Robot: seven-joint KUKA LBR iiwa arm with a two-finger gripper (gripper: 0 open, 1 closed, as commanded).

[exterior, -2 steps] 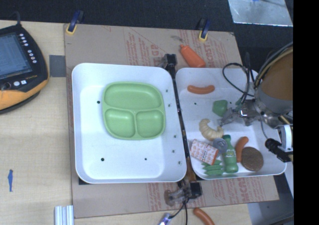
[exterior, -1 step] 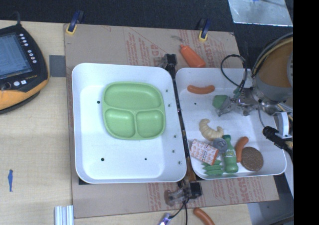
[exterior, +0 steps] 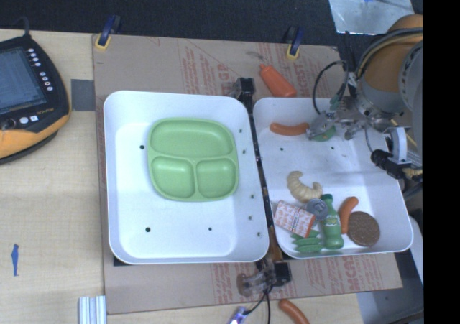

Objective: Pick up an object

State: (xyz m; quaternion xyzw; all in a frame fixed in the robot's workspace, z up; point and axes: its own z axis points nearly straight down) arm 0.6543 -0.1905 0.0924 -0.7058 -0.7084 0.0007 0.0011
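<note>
My gripper (exterior: pixel 325 128) hangs low over the far part of the right bin (exterior: pixel 381 184), at the end of the grey arm with its orange band (exterior: pixel 399 31). An orange sausage (exterior: pixel 288 128) lies just left of the gripper, and a small green patch (exterior: pixel 323 136) shows right beneath it. Nearer the front of this bin lie a pale croissant-shaped piece (exterior: pixel 303 186), a red and white packet (exterior: pixel 295 218), a green bottle (exterior: pixel 331 224), another orange sausage (exterior: pixel 347 212), a brown round cookie (exterior: pixel 364 229) and green pods (exterior: pixel 307 245).
The left bin (exterior: pixel 129 229) holds a green divided plate (exterior: pixel 194 158). An orange carrot (exterior: pixel 277 81) lies on the cardboard behind the bins and another orange piece (exterior: pixel 293 309) lies in front. A teach pendant (exterior: pixel 25 96) sits at far left.
</note>
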